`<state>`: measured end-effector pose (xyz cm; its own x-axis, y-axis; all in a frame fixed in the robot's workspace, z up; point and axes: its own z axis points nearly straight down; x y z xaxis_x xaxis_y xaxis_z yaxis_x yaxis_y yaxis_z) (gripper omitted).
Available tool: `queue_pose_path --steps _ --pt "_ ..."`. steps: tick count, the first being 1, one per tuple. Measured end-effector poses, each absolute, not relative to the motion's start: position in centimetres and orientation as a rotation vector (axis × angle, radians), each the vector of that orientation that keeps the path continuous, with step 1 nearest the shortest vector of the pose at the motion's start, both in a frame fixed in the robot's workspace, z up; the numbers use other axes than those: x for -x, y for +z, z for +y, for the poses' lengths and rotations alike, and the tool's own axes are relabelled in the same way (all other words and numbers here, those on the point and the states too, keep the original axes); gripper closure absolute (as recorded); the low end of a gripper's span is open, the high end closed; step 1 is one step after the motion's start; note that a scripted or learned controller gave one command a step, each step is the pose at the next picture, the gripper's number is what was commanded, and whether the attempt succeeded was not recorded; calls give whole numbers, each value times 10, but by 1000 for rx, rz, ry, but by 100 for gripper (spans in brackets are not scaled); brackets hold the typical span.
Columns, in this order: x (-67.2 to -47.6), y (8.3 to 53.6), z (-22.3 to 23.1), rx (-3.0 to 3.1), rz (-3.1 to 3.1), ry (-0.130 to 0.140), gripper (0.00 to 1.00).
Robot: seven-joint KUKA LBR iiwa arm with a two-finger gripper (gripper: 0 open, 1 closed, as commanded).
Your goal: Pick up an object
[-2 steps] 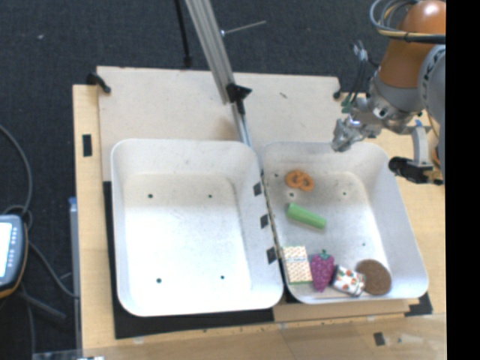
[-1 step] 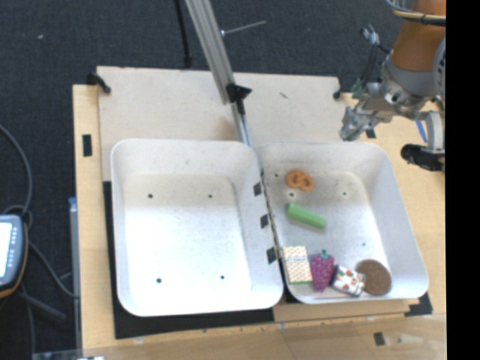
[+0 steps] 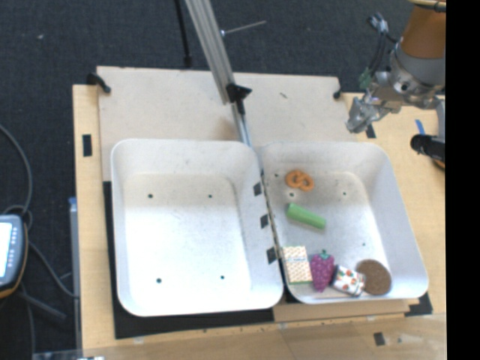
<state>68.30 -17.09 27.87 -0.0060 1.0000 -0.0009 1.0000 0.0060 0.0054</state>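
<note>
Nearest to you, along the front wall of the right bin (image 3: 405,235), four small things lie in a row, almost touching: a pale box (image 3: 297,264) against the divider, a purple grape-like toy (image 3: 322,270), a small red and white patterned piece (image 3: 347,280) and a brown disc (image 3: 373,276). I think they are so crowded there that the fingers would find little room between them, so you should not choose these first.

A little farther in, the green cylinder (image 3: 306,215) lies alone on the bin floor, tilted across it, with free space on both long sides. Behind it, the orange pretzel-shaped piece (image 3: 300,179) lies flat and also apart from the others. In my judgement the cylinder is the easiest object to pick, because nothing stands beside it.

The left bin (image 3: 187,223) has only its bare floor with small dark dots.

Farthest from you, the gripper (image 3: 361,115) hangs above the bench (image 3: 285,107), beyond the back rim of the right bin. It carries nothing, but you cannot tell from this view how it is set. The pick is not yet begun; the arm must first come over the bin and go down.
</note>
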Motion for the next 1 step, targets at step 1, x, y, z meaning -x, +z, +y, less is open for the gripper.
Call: queue_pose_path --steps 1 --pt "-658 263 -129 -2217 2226 -2 100"
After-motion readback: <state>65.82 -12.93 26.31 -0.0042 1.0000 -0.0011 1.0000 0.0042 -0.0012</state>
